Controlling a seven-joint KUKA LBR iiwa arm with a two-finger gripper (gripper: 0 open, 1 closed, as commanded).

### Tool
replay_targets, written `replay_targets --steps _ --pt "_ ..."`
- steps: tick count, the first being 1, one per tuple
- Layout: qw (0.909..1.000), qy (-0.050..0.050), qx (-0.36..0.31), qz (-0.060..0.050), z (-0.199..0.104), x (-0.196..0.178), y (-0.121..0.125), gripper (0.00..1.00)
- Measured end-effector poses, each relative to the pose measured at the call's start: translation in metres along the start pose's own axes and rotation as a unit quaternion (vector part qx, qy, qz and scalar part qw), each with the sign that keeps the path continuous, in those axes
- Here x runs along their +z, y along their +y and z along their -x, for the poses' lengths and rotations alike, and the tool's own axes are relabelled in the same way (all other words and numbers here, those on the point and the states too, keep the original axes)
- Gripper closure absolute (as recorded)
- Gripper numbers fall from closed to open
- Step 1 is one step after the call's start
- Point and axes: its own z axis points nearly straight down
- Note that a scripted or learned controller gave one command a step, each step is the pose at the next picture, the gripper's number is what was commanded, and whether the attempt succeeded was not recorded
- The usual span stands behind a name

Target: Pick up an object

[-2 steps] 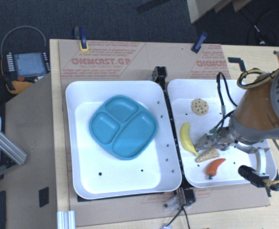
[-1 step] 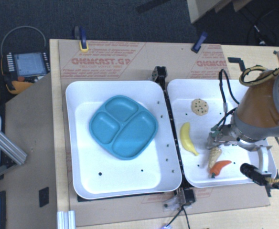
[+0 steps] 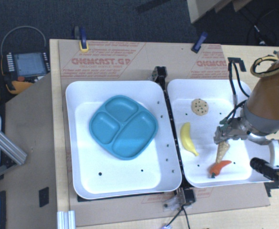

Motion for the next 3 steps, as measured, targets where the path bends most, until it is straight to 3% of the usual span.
replay_targets --steps 2,3 --pt "1.0000 0.000 0.000 -0.001 0.001 -0.065 -0.001 1.00" --pt "1.0000 0.001 -0.002 -0.001 -0.050 -0.078 0.002 1.00"
